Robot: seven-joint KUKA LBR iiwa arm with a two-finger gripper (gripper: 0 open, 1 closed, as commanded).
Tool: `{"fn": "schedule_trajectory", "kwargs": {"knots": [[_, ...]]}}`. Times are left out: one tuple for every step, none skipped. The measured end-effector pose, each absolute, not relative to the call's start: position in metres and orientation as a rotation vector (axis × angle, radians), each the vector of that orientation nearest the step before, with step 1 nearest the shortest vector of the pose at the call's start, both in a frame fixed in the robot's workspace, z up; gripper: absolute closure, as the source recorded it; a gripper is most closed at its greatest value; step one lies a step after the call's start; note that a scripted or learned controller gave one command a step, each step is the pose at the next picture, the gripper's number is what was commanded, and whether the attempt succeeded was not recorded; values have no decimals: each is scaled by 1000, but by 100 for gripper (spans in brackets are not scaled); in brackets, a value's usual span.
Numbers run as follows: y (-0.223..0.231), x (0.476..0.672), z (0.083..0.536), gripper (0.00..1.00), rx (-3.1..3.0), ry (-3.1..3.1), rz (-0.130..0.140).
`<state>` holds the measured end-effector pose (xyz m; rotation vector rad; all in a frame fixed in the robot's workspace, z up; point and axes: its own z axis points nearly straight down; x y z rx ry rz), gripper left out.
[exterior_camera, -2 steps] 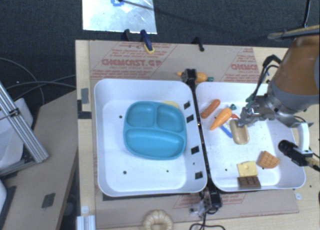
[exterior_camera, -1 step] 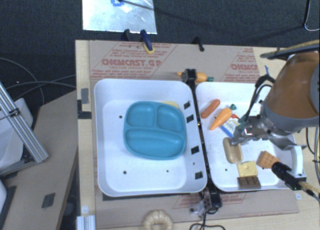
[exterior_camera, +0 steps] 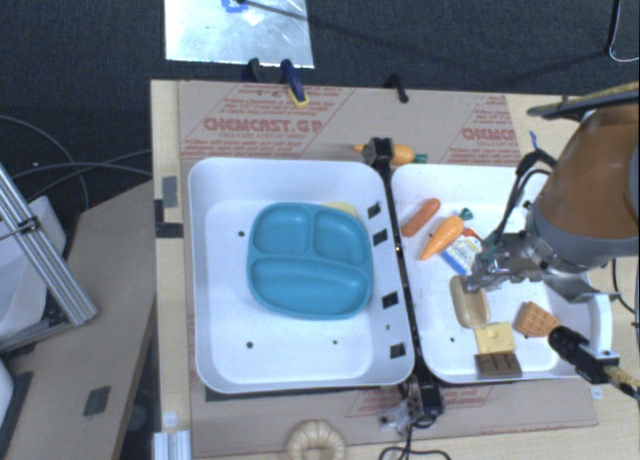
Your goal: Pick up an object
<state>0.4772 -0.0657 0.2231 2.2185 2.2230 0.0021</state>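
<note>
Approach stage, judging by the pose of the tool [exterior_camera: 483,273]. Hangs low inside the white bin [exterior_camera: 470,183] on the arm's side, right over a tan oblong piece [exterior_camera: 467,304] lying just beneath and a little toward the camera. Points to that piece as the likeliest pick. Cannot tell how far open, nor make out a hold on anything: too small and too cluttered at that spot.

Close on the divider side of the tool: a blue-and-white packet [exterior_camera: 460,251], then a near carrot [exterior_camera: 445,236] and, a little past it, a far carrot [exterior_camera: 420,215]. Nearer the camera than the tool: a pale yellow block [exterior_camera: 492,336] touching a brown block [exterior_camera: 497,364]. Beside those, under the arm: a waffle-patterned orange piece [exterior_camera: 535,320]. Leaves little room around the tan piece; risks nudging the packet or the yellow block on the way down.

Well apart from the tool, across the divider: the second bin [exterior_camera: 215,278] with a blue divided plate [exterior_camera: 310,258] and a yellowish thing [exterior_camera: 343,209] behind it. Beyond the far rims: a small orange thing [exterior_camera: 400,155] on the worktop [exterior_camera: 250,118].
</note>
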Motion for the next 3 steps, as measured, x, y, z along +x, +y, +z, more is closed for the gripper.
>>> {"fn": "schedule_trajectory", "kwargs": {"knots": [[-63,486,233,100,2216,2226,2],[-72,484,233,100,2219,2223,2],[-64,477,225,100,2218,2225,1]]}}
